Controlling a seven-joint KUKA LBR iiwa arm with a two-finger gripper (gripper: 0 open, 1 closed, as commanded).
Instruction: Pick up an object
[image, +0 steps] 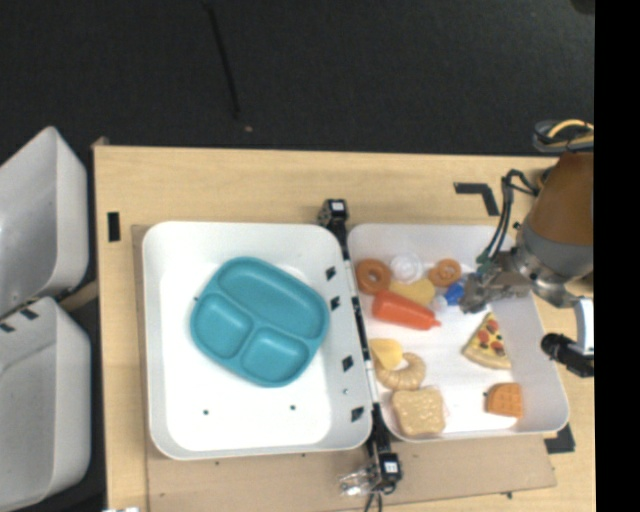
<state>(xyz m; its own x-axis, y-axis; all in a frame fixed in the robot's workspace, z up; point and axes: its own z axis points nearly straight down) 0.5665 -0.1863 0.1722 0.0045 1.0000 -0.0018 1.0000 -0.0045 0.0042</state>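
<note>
The right bin (530, 400) holds several toy foods: a brown donut (373, 276), a second small donut (446, 271), a yellow wedge (415, 292), an orange carrot (404, 312), a clear round piece (405, 266), a pizza slice (488, 342), a croissant (405, 374), a bread slice (418, 410), a yellow piece (386, 351) and an orange piece (504, 399). My gripper (474, 294) hangs low over the bin's upper right part, just right of a small blue object (455, 294). I see nothing held between its fingers.
The left bin (170, 400) carries a teal divided plate (261, 320). Black clips (333, 212) sit along the seam between the bins. The arm's orange band (566, 205) and grey wrist come in from the right. Bare wooden bench (300, 180) surrounds both bins.
</note>
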